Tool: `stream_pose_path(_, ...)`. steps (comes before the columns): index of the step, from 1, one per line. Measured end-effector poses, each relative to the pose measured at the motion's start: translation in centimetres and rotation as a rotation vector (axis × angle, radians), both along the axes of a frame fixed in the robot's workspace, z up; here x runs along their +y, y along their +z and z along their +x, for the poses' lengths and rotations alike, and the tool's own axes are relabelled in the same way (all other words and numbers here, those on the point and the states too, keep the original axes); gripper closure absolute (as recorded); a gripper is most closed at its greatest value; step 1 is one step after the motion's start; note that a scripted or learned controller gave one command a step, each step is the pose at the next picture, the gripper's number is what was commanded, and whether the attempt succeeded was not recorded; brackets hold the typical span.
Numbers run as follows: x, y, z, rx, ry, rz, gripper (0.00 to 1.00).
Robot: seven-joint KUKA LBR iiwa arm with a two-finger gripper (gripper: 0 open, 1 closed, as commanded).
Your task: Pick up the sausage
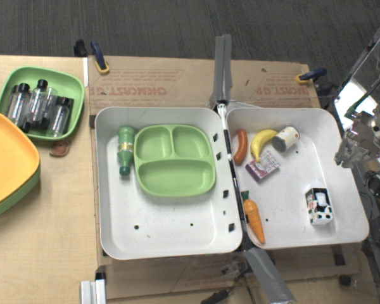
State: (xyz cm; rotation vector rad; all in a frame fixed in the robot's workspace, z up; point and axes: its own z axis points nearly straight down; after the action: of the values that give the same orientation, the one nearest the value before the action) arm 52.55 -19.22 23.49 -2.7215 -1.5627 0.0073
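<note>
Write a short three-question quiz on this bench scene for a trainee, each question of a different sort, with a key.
1. True or false: the sausage lies in the same bin as the divided green plate.
2. Which item lies right beside the sausage, on the side away from the divider between the bins? A) carrot B) banana C) green bottle
3. Fill in: the carrot lies near the right bin's ____ corner, by the divider.

Key
1. False: the sausage is in the right bin, the plate in the left bin.
2. B
3. Near (front-left)
</note>
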Motion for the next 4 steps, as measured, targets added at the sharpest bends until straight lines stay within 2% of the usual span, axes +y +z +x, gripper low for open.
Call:
stream_pose_path(1,-1.9,-11.8,-0.6,-0.019,-0.348,-0.007,1.0)
stream_pose_path(2,-1.5,-14.4,-4.3,-0.001,-0.553,-0.001,1.0)
stream_pose_path(3,-2.9,-13.7,-3.6,0.001,-0.772,-0.002,1.0)
stream_pose_path(4,-2.9,-13.5,-3.3,0.0,-0.839,-0.003,1.0)
